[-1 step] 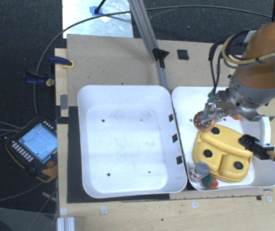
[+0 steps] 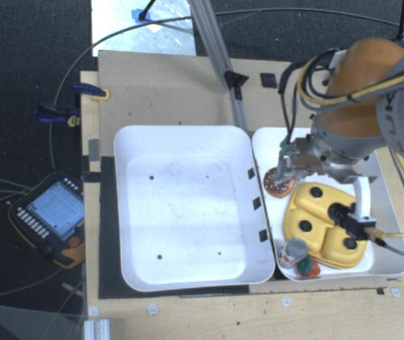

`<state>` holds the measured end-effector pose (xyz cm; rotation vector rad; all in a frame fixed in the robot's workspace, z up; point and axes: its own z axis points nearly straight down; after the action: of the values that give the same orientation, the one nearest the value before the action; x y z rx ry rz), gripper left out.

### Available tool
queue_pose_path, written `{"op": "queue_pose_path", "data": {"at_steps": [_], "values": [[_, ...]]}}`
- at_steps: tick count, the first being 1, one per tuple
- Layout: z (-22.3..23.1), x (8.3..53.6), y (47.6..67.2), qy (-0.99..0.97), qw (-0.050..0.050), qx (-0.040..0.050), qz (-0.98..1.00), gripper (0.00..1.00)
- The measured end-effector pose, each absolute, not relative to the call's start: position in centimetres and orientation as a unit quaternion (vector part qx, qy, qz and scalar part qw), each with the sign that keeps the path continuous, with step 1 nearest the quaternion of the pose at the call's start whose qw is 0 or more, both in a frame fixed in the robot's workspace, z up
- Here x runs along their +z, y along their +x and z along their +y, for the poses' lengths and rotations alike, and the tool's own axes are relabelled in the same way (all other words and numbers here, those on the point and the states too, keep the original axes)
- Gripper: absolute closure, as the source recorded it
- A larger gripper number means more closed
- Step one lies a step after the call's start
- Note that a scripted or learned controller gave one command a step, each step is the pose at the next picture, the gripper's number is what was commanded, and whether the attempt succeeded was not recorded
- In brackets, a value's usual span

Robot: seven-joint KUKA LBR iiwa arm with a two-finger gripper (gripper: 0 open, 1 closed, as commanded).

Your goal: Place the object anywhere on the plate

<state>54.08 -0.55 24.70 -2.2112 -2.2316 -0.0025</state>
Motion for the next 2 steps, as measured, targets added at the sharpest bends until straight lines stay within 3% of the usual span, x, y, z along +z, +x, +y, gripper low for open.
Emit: {"op": "queue_pose_path", "data": {"at_steps": [2], "values": [[9.7,22.2,51.7,-0.704,0.001,-0.0002,-0.71,1.0]]}}
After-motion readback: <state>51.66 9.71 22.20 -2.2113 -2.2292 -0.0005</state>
